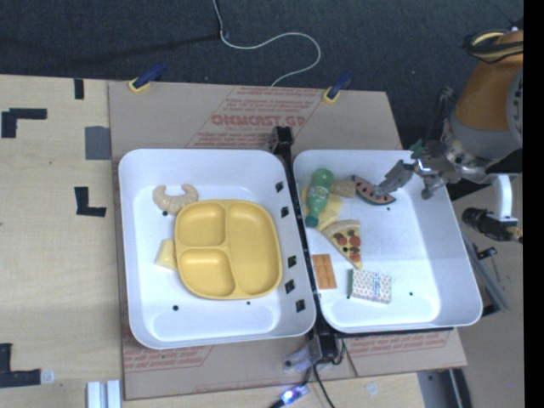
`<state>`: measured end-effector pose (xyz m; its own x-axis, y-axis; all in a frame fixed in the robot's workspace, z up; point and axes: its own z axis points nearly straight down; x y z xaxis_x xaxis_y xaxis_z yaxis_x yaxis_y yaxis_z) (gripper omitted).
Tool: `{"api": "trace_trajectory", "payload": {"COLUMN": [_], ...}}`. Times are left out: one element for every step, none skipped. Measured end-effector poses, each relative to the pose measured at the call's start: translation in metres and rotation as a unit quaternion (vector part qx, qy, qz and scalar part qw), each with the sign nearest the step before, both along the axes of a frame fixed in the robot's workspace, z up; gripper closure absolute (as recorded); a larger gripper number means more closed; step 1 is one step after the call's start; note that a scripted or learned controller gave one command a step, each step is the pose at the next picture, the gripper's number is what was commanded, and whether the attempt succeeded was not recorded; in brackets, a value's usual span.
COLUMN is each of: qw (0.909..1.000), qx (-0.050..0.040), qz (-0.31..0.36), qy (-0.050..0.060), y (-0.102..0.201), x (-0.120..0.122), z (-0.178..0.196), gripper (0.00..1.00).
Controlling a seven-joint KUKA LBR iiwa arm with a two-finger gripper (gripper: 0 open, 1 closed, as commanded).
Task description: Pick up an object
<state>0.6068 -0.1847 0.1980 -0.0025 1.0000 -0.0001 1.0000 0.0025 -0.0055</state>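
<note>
Gripper spread open above the right bin, beside a dark red-and-brown curved toy slice lying flat near the bin's far wall, nothing between its fingers

A single fixed camera hangs above the desk and looks down at a slight slant, so the far edge, where dark carpet lies, sits at the top of the frame. It stands far enough back to take in both white bins whole: the left bin and the right bin, side by side near the middle. The arm enters from the right edge, partly cropped by the frame.
</note>
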Motion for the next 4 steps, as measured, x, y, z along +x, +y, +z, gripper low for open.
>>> {"api": "trace_trajectory", "payload": {"qw": [1.0,1.0,1.0,1.0], "qx": [0.0001,-0.0007,-0.0002,0.0], "qz": [-0.001,-0.001,0.0,0.0], "qy": [0.001,-0.003,-0.005,-0.004], "y": [-0.007,-0.007,-0.006,0.003], "x": [-0.004,-0.003,-0.001,0.002], "z": [-0.06,-0.112,-0.098,-0.051], "gripper": [0.0,0.0,1.0,1.0]}}
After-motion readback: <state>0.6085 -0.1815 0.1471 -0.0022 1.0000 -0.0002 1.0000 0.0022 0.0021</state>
